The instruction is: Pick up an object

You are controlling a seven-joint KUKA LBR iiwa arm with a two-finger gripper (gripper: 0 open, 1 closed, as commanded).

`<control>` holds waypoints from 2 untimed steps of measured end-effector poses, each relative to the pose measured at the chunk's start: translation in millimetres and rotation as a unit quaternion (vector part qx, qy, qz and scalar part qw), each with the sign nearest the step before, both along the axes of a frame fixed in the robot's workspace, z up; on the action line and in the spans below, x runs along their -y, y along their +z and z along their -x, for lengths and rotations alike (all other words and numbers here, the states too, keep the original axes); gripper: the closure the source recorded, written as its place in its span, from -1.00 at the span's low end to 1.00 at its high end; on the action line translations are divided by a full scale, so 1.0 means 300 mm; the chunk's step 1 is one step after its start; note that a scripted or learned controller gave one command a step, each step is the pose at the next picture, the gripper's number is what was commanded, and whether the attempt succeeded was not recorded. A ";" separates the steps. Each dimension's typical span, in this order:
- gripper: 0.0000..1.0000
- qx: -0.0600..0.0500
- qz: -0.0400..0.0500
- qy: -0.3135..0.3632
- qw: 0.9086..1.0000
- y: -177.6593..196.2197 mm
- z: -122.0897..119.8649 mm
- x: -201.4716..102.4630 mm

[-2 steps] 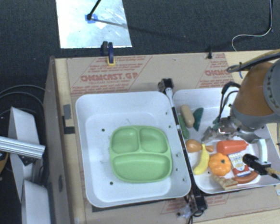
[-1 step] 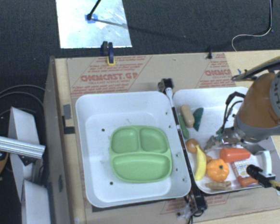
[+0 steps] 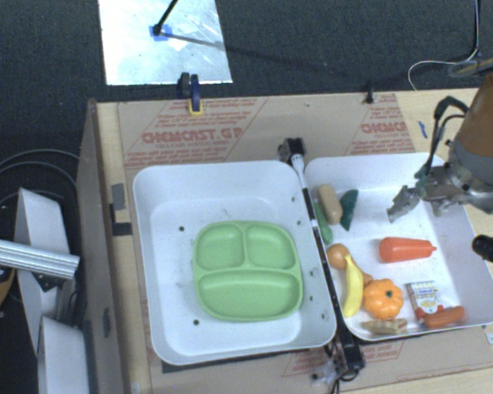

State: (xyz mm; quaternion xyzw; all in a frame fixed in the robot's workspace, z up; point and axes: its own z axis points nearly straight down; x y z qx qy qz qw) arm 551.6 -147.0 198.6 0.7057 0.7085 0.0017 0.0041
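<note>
My gripper [image 3: 414,199] hangs over the upper right part of the right bin [image 3: 488,296], just above an orange carrot [image 3: 406,248]. Nothing shows held in it. To its left lie a tan bread roll [image 3: 329,204] and a dark green piece [image 3: 348,205]. Lower down in the same bin are a yellow banana [image 3: 353,284], a small orange pumpkin [image 3: 383,298], a little orange-brown ball [image 3: 338,254], a small printed box [image 3: 422,295], a red sausage [image 3: 444,317] and a tan cracker [image 3: 384,327].
The left bin [image 3: 161,241] holds a green divided plate [image 3: 248,270]. A black divider bar [image 3: 315,229] runs between the two bins. The arm's grey and orange body [image 3: 489,143] fills the right side. Cardboard [image 3: 216,130] lies under both bins.
</note>
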 end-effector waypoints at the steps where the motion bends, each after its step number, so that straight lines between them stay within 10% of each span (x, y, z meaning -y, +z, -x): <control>1: -1.00 -0.003 -0.002 -0.001 1.000 -0.382 0.069 -0.054; 2: -1.00 0.004 0.002 0.001 1.000 0.014 -0.245 0.062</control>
